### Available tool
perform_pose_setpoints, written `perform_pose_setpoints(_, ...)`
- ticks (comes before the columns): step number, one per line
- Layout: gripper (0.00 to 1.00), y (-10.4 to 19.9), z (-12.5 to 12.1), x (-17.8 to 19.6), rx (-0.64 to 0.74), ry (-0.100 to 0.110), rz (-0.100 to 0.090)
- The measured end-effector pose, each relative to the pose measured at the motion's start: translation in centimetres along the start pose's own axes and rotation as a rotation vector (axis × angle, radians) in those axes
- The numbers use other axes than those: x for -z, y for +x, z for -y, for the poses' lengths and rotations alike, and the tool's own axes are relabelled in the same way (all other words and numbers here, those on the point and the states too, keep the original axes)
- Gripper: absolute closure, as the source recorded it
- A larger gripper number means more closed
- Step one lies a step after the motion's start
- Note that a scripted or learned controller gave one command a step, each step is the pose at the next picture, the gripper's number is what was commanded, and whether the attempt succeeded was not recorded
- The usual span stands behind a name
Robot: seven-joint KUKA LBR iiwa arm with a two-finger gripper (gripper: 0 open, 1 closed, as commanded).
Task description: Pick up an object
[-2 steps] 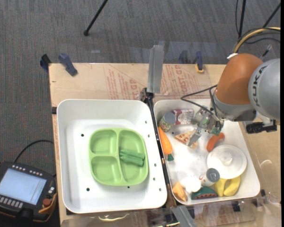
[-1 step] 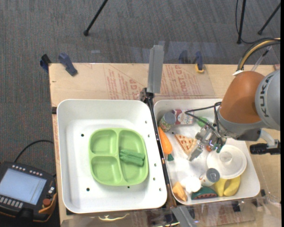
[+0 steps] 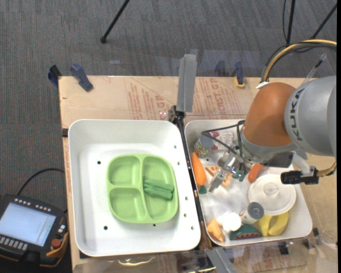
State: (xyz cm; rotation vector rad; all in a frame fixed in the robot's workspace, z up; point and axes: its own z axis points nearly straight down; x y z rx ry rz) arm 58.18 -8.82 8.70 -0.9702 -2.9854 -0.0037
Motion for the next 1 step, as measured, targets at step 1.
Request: perform_pose_setpoints(1,0.00,1.17,6.99,0.01,-0.027,0.003,0.002)
